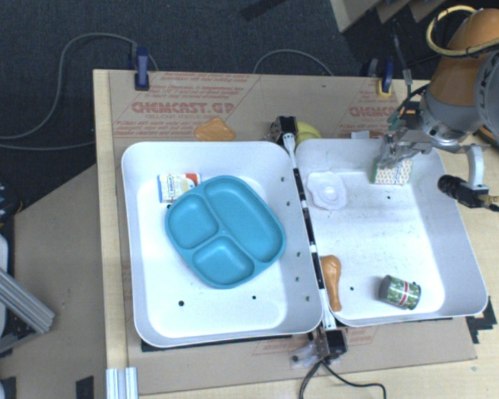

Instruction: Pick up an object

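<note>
My gripper (pixel 392 156) hangs over the far part of the right bin (pixel 449 248), the grey arm reaching in from the upper right. Directly under its tip is a small pale, speckled green-and-white object (pixel 392 173); I cannot tell whether it is gripped or only lying on the bin floor. A clear white cup-like piece (pixel 327 194) rests to the left of it. A green can (pixel 399 292) lies on its side near the bin's front. A tan, drumstick-shaped item (pixel 330 279) lies along the bin's left wall.
The left bin (pixel 150 289) holds a blue divided plate (pixel 224 229) and a small printed packet (pixel 176 185). Behind the bins, an orange piece (pixel 214 129) and a yellow-green object (pixel 307 131) sit on the bench. Cables run near the back edge.
</note>
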Robot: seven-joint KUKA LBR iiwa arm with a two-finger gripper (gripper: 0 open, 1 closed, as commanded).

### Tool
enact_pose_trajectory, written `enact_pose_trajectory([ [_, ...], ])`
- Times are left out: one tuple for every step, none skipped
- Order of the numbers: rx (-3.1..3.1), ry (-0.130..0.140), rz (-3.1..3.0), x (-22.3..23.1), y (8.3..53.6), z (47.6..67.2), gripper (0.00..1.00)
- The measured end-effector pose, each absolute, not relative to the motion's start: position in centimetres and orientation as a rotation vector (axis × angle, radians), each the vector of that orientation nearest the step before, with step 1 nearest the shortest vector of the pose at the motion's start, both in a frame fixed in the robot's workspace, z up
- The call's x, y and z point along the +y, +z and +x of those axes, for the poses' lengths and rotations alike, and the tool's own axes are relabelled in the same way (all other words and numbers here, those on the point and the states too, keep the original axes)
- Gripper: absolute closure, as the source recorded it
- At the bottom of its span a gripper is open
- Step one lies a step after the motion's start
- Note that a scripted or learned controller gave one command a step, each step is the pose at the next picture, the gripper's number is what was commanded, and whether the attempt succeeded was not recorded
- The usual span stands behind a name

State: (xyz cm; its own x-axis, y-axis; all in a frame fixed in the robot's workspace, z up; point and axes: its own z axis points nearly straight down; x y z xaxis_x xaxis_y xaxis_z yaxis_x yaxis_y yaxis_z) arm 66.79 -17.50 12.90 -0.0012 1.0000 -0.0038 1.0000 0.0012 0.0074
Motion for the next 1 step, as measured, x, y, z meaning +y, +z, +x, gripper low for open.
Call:
enact_pose_trajectory([
  [2.218, 0.002, 2.215, -17.50, 12.82, 66.76, 0.00],
])
